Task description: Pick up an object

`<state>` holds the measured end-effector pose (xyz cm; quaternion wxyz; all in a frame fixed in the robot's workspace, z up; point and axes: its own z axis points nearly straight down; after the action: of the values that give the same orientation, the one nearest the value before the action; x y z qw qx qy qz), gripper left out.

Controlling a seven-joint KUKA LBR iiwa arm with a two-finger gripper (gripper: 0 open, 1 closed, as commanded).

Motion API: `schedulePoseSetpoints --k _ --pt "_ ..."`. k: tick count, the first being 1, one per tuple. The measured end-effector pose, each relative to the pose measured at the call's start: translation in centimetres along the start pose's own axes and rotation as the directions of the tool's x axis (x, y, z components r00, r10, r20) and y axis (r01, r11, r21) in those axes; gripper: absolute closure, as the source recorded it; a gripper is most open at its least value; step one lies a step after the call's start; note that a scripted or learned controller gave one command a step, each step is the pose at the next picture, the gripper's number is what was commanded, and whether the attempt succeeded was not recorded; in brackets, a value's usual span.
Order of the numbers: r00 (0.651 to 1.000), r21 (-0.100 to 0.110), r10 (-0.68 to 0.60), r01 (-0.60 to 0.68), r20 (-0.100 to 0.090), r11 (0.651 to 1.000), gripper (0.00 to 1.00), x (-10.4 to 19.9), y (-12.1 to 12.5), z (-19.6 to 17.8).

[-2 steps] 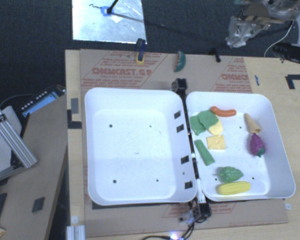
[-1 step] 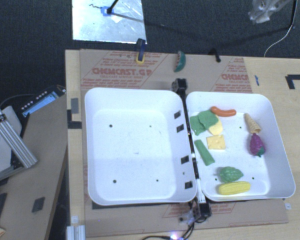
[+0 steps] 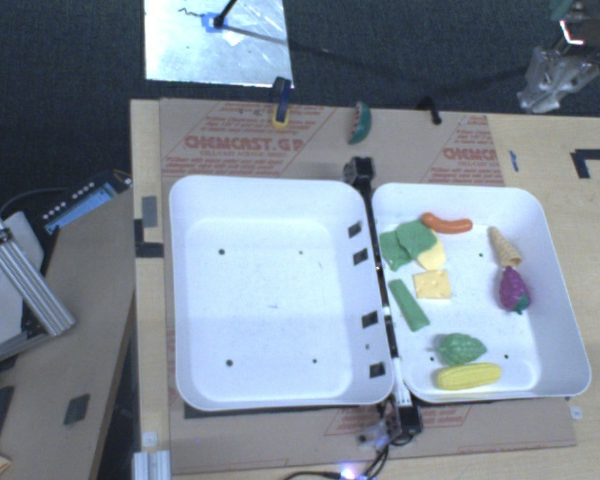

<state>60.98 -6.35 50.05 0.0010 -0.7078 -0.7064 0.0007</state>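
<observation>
Up in the top right corner: the gripper, pale and blurry. Hangs past the far edge of the bench, well apart from both bins. Too blurry to tell if wide or narrow, or if holding anything.

On the right, a white bin full of toy food. Near its far wall, an orange sausage lying sideways. Just below and left of that, a green leaf, touching a small yellow cheese piece. Below that, a square cheese slice, lying flat. Beside the slice, on the left, a long green strip, slanted, close to the bin's left wall.

Over on the right side of the same bin, an ice cream cone. Just below the cone, a purple bunch of grapes.

Near the front wall, a bumpy green lump, maybe broccoli. Right under it, nearly touching, a yellow corn cob lying sideways.

On the left, the other white bin, side by side with the first.

Behind the bins, on the brown board, a green pea pod and a small yellow and blue thing. Farther back, a shiny sheet on the dark floor.
</observation>
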Motion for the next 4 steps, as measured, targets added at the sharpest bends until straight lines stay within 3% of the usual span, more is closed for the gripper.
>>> schedulePoseSetpoints --k 1,2,3,4 --pt "1.000 -0.012 0.001 -0.001 0.005 1.000 1.00 -6.8 6.0 -3.7" --pt "1.000 -0.001 0.000 0.000 0.000 1.000 1.00 -10.1 2.4 0.4" --pt "1.000 -0.011 -0.005 0.005 0.005 1.000 1.00 -12.2 6.0 -3.6" --pt "1.000 0.004 0.000 0.000 -0.001 1.000 1.00 -12.7 1.6 6.1"
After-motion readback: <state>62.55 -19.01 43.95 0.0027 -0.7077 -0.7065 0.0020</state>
